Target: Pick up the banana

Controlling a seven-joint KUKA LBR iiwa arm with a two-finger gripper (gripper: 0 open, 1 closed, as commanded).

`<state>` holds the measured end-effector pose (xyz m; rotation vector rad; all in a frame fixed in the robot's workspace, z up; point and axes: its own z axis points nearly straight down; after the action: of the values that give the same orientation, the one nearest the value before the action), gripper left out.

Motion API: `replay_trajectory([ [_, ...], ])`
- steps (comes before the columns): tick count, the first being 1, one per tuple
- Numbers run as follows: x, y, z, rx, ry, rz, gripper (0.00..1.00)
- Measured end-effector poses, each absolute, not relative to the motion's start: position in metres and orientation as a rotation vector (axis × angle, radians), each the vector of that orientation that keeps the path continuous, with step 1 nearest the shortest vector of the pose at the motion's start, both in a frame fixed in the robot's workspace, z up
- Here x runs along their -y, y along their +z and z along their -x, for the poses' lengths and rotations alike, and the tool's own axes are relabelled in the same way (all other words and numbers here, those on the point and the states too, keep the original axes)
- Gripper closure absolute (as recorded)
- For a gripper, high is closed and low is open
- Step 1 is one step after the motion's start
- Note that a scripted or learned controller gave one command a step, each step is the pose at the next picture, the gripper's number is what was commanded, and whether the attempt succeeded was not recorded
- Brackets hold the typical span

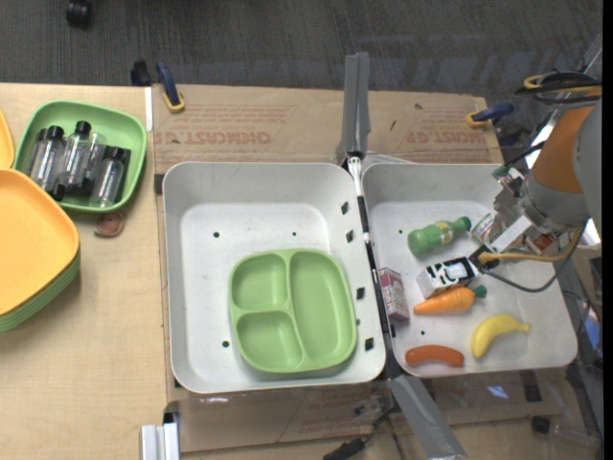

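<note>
The arm (561, 205) is a thick, rounded cylinder with a broad orange band (567, 149). Below the band its casing is smooth grey, narrowing to a pale metal tool (495, 236). A thin yellow cable (523, 253) loops out beneath the band.

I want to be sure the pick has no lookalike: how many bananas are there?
1. The banana lies in the right bin, toward its front right corner, near the carrot. The arm covers a little of that bin's far right.
</note>
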<state>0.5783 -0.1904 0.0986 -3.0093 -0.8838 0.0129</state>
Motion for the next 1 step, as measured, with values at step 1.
replay_trajectory([
  [1,0.2122,0.1114,-0.6113,0.321,0.007,3.125,1.0],
])
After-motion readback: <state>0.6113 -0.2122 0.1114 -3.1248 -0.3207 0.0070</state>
